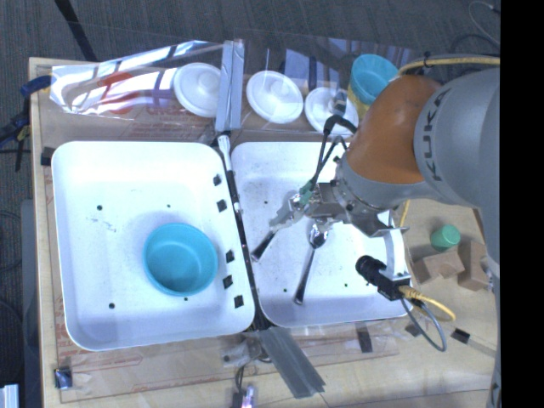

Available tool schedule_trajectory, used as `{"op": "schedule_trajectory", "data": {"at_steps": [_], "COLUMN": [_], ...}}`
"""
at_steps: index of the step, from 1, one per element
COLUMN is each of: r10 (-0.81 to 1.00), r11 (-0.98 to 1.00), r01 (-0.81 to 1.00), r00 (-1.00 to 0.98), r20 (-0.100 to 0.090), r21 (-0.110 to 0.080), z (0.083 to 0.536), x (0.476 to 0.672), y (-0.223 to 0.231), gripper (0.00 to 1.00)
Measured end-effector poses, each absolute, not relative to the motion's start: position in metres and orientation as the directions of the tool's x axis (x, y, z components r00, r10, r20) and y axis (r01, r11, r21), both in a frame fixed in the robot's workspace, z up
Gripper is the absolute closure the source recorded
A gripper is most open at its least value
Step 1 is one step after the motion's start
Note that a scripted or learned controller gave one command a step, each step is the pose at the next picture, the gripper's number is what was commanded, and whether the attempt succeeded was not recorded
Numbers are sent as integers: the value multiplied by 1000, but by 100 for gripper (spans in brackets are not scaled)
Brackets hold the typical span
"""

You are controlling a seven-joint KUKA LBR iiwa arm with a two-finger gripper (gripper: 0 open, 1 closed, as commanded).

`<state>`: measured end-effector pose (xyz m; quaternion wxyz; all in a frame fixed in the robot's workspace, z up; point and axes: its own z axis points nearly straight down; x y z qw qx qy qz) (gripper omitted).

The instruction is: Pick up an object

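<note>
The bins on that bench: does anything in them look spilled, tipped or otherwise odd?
Nothing looks spilled or broken. The blue bowl sits upright in the left bin. In the right bin, a spoon and another dark-handled utensil lie loose and crooked under the gripper.

The grey arm's two-finger gripper (313, 208) hangs over the right white bin (280, 304), just above a metal spoon (308, 262). A round blue plastic bowl (180, 258) rests in the left white bin (93, 185).
</note>
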<state>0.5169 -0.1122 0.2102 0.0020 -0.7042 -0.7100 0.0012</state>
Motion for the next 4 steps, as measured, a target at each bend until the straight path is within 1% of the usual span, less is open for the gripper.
{"op": "schedule_trajectory", "data": {"at_steps": [1,2,3,4], "r10": [997,991,991,991], "r11": [-79,-136,-133,-134], "r01": [997,991,991,991], "r00": [79,136,133,134], "r20": [-1,0,0,1], "r21": [-1,-2,-4,-1], "z": [217,91,101,187], "x": [551,560,560,601], "y": [-182,-201,-201,-119], "gripper": [0,0,100,100]}}
